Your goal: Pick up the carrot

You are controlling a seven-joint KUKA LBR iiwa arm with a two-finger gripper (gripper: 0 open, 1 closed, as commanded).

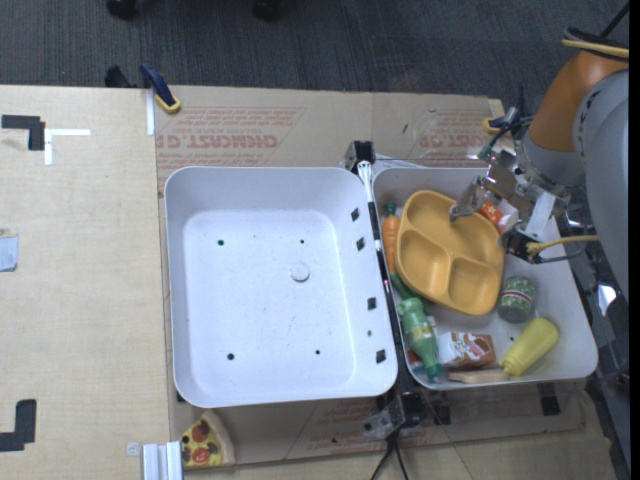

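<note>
Dark grey carpet (330, 28) covered the floor beyond the bench, with the castors of an office chair (125, 1) resting on it. A pale wooden benchtop (75, 288) lay partly under brown cardboard (260, 133).

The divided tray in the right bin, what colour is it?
Yellow-orange, seen in the camera view: the divided tray.

Carrot (389, 230): orange, right bin's left edge, mostly hidden under yellow tray (450, 251).
</note>
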